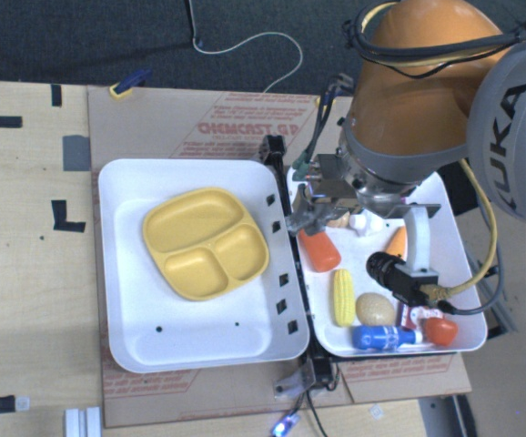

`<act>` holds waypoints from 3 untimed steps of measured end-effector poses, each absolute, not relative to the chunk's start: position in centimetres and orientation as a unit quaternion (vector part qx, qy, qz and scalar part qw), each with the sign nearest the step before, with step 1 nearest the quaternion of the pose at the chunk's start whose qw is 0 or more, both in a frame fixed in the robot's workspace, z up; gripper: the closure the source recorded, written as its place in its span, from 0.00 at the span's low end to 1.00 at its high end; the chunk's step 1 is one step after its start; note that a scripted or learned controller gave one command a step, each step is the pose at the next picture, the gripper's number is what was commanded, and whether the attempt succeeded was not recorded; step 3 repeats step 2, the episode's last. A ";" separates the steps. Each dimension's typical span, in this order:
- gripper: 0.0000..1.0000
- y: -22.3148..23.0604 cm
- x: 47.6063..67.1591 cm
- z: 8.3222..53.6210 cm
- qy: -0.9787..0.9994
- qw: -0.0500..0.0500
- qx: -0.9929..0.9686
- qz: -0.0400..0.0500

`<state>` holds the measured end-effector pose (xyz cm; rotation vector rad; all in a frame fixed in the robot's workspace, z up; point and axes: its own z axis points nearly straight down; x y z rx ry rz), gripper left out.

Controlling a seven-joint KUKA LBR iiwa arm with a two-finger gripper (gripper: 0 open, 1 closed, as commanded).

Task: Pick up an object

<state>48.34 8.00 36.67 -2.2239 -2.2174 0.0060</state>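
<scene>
Gripper: you see the gripper [322,203] low over the far left corner of the right bin [459,335], beneath the arm's orange band [427,39]; whether it is clenched or released you cannot tell, as the wrist hides it from above.
Nearest thing: the orange-red block [320,250] lies just on the near side of the gripper, its long axis running from far left to near right; you cannot tell if they touch.
Corn: the yellow corn cob [342,297] sits nearer to you than that block, its long axis running near to far, close to the bin's left wall.
Potato: a tan potato [376,309] rests just to the right of the corn.
Bottle: a blue bottle [381,338] lies along the near wall, long axis left to right, its pale end pointing right.
Tomato: a red tomato [440,331] sits at the near right corner, beside the bottle.
Carrot: an orange carrot [396,241] shows partly behind the arm's black fitting, pointing far to near.
Left bin: the left bin [131,326] holds a yellow divided plate [206,242], set on a slant, well apart from the gripper.
Bench: cardboard [236,121] lies under both bins.
</scene>
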 end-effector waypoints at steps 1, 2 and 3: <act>1.00 7.0 48.3 36.7 -0.707 0.000 -0.707 0.001; 1.00 8.3 49.2 38.9 -0.708 0.000 -0.706 0.000; 1.00 8.3 49.2 38.9 -0.708 0.000 -0.706 0.000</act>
